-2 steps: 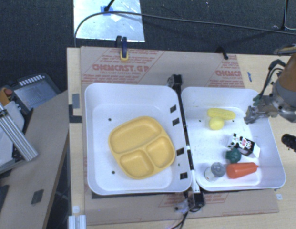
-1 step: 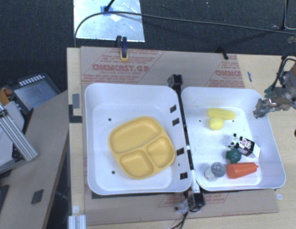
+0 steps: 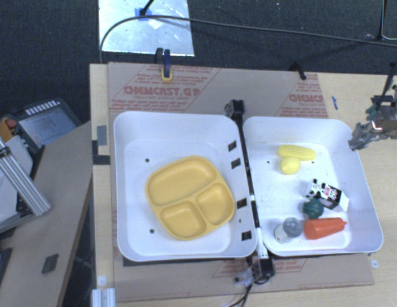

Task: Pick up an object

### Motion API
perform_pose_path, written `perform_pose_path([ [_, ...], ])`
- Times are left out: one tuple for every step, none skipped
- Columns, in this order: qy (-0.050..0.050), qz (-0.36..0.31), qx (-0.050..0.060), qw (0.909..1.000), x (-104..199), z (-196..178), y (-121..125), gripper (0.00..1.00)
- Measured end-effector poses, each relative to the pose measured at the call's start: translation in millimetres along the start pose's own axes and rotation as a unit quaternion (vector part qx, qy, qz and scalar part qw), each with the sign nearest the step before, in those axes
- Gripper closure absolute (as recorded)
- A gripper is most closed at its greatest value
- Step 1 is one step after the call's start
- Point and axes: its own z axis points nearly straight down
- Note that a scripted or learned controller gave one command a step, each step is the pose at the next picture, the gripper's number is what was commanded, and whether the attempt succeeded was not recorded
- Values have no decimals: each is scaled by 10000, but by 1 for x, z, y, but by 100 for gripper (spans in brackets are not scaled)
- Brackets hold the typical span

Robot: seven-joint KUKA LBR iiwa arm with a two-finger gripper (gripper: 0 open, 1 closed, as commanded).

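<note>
Currently I see the claw [image 3: 371, 130] at the frame's right edge, beside the right bin's [image 3: 361, 171] upper right corner | grip state: cannot tell | right bin: yellow banana [image 3: 296, 152], yellow ball [image 3: 289, 165], orange carrot [image 3: 324, 228] at lower right | left bin [image 3: 131, 171]: yellow divided tray [image 3: 188, 197].

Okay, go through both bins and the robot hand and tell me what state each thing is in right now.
Yellow tray: lying flat in the left bin, compartments up.
Corn: lying in the right bin.
Lemon: resting beside the corn.
Carrot: lying on its side.
Grey cup: beside the carrot.
Hand: over the right bin's far right rim, holding nothing visible.
</note>
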Motion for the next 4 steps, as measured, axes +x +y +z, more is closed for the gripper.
perform_pose_path([
  [17, -26, 25, 10000, 60, 4, -9, 100],
  [18, -24, 25, 10000, 108, 20, -14, 100],
  [19, -24, 29, 10000, 157, 31, -7, 100],
  [19, -29, 23, 10000, 219, 32, -6, 100],
])
